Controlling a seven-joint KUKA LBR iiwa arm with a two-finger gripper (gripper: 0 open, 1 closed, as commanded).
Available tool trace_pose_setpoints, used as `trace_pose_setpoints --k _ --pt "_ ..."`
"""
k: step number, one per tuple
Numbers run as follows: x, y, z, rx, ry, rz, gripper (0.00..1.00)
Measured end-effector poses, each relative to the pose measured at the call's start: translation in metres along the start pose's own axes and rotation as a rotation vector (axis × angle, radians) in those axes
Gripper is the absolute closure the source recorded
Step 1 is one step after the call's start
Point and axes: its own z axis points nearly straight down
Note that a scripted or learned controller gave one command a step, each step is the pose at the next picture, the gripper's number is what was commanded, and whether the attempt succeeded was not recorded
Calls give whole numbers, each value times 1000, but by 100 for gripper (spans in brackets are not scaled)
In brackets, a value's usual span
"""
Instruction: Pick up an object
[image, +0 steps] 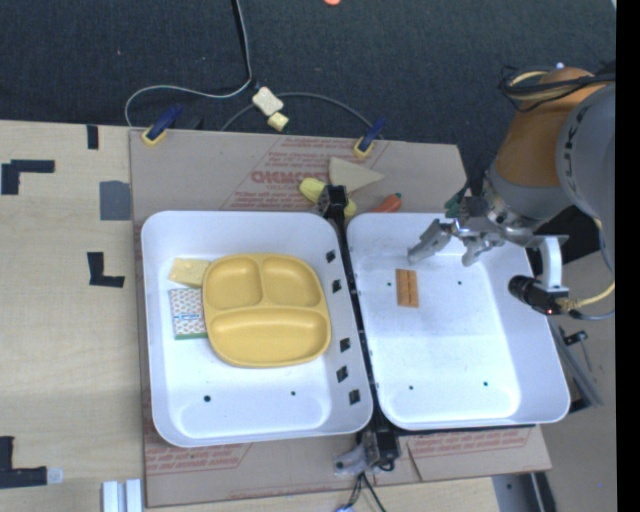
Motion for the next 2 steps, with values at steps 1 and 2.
trace_pose_setpoints --k 1,2 --pt "34 5 103 -6 -4 -1 0" --pt "33 6 89 -7 -3 0 100"
